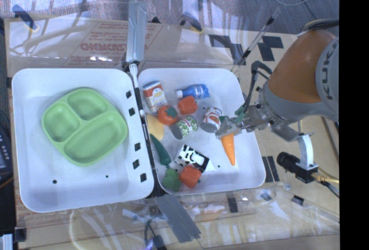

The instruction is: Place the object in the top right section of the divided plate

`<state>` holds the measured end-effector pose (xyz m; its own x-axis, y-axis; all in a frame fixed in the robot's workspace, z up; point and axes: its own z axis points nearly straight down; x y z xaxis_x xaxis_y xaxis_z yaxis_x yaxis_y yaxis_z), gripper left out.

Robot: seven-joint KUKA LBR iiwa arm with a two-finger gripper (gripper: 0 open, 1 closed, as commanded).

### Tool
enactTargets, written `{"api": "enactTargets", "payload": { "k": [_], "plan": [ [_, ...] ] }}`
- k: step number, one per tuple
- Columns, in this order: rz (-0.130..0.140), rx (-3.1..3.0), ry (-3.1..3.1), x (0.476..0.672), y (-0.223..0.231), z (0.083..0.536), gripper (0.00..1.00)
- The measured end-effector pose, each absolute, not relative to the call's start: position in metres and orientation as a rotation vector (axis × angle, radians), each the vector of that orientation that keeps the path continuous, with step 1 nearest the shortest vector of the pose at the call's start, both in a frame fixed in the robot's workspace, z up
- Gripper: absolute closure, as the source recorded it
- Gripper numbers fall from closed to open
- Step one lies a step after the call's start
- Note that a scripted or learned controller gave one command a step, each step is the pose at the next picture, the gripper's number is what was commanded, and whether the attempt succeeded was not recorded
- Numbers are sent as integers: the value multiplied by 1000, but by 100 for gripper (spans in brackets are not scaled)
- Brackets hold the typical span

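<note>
Clearly, orange tapered carrot (pixel 229 149) lies unplated.

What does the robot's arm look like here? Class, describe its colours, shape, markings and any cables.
The arm is bulky and rounded: grey casing with a broad orange band bearing dark KUKA lettering at its right edge. It narrows to a small grey metal pincer. Thin dark cables run up behind the wrist.

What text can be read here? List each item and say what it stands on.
"KU", letters running vertically, cut off: on the arm's grey casing.
Red print on the cardboard behind the bins: too blurred to read.
Labels on the small carton, the can and the blue bottle: too small to read.
</note>
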<state>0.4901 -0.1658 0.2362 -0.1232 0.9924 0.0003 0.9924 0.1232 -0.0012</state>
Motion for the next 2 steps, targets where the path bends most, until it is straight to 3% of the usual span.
{"api": "enactTargets", "payload": {
  "k": [2],
  "plan": [
    [1, -1357, -2835, 552, -114, 206, 100]
  ]
}}
